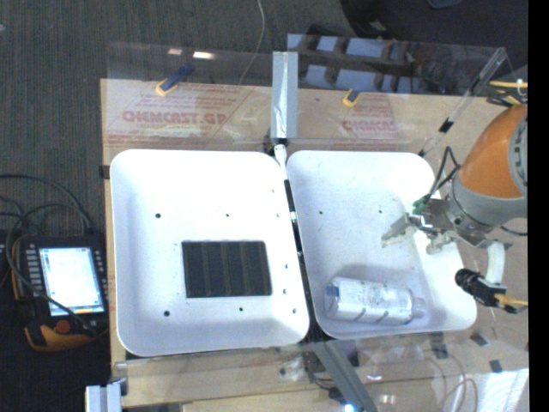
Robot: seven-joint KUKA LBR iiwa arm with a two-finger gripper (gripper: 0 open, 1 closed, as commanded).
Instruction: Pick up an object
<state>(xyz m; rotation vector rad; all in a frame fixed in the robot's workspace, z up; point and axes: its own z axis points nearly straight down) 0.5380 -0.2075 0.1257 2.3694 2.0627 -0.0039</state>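
A clear plastic bottle [374, 302] with a white label lies on its side near the front wall of the right bin [360, 178]. A flat black ribbed rectangle [226, 269] rests on the floor of the left bin [154, 187]. My gripper [418, 238] hangs over the right side of the right bin, behind the bottle and apart from it. Its two pale fingers [395, 230] are spread open with nothing between them. The orange band of the arm [496, 166] sits just right of the gripper.
A handheld pendant with a lit screen [67, 279] lies on the floor left of the bench. Clear plastic panels [206, 101] stand behind the bins, and cables run along the right edge near the arm.
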